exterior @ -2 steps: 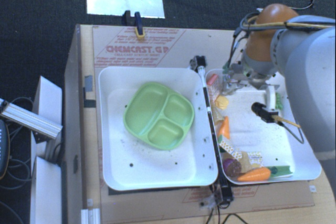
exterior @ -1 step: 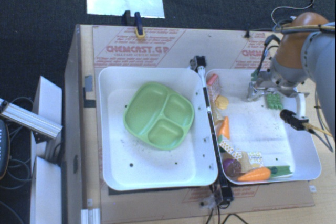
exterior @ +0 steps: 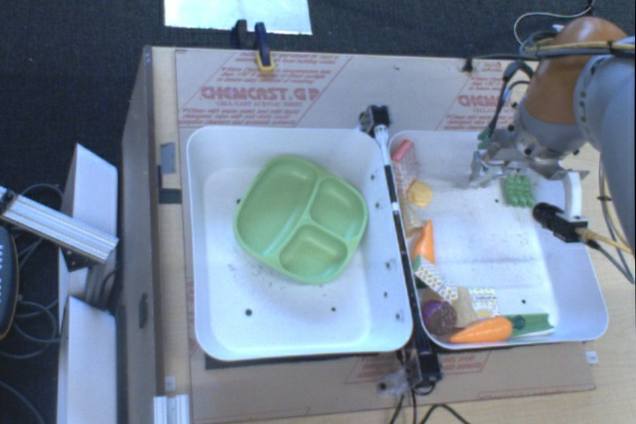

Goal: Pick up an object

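Two shallow white bins sit side by side on a bench covered with brown printed board. The left bin point(exterior: 214, 313) holds a light green divided plate point(exterior: 301, 217) with three compartments, lying slightly askew near the bin's middle. The right bin point(exterior: 586, 298) holds the small objects: a reddish piece point(exterior: 401, 152) at the far left corner, a yellow rounded piece point(exterior: 420, 195) just below it, an orange wedge point(exterior: 426, 241) along the left wall, and a cluster at the near edge made up of a checkered strip point(exterior: 438, 281), a dark purple rounded item point(exterior: 438, 316), a small pale block point(exterior: 483, 300) and a toy carrot point(exterior: 484, 331) with a green top lying along the near wall. A green studded object point(exterior: 517, 188) lies near the far right of this bin, just beside the gripper point(exterior: 484, 171). The arm point(exterior: 581, 84) reaches in from the right, its orange band above the wrist, and the gripper hangs low over the far part of the right bin, close to the floor. Its metal tips are small and blurred here, so whether they stand apart or together cannot be told, and nothing can be seen between them. A black cable connector point(exterior: 554, 219) hangs below the wrist over the bin's right side. A black clip point(exterior: 376, 120) sits where the two bins meet at the far edge.
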Robot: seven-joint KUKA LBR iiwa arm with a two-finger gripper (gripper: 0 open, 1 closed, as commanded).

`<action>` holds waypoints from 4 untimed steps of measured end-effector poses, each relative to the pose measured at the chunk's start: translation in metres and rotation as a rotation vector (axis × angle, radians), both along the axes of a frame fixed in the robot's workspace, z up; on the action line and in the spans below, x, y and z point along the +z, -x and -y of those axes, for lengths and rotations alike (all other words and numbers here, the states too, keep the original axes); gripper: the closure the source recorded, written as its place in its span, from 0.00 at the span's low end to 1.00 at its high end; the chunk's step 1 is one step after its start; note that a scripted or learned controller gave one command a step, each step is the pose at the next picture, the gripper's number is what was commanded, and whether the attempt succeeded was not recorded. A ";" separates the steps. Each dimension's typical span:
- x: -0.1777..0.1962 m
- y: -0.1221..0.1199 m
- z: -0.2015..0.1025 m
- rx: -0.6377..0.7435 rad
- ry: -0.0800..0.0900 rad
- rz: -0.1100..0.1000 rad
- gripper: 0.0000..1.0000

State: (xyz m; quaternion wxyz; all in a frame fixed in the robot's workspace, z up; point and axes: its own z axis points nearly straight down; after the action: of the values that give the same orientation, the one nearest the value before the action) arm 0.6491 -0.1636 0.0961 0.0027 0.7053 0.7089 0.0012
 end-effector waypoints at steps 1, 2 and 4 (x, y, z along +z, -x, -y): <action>0.000 0.000 0.000 0.001 0.000 0.000 0.00; -0.011 -0.020 -0.073 0.000 -0.003 -0.003 0.00; -0.011 -0.006 -0.064 0.000 -0.003 -0.003 0.00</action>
State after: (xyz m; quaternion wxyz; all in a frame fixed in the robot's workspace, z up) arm 0.6550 -0.0996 0.0848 0.0006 0.7054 0.7088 0.0014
